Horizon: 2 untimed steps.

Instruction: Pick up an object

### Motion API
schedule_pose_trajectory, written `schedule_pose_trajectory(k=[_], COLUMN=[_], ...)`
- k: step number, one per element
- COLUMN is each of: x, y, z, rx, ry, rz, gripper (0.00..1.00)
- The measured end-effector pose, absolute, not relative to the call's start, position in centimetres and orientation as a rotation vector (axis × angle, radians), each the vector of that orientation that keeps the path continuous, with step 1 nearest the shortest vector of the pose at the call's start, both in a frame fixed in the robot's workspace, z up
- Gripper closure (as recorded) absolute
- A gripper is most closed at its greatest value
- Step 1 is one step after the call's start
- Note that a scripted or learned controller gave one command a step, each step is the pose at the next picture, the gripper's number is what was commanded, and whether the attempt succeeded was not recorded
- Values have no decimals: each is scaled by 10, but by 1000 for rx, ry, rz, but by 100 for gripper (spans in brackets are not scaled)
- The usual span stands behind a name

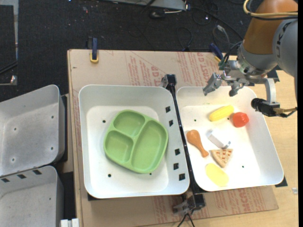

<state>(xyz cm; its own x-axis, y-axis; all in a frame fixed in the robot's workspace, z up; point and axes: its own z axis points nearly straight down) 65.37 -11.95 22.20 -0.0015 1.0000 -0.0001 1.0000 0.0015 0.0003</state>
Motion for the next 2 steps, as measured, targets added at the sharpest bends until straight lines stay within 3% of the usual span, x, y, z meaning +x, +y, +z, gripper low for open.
schedule_pose_trajectory(k=[2], x=[650], y=[-112], z=[109], rx=[2224], ry=[2223], rz=[-5], gripper=[0])
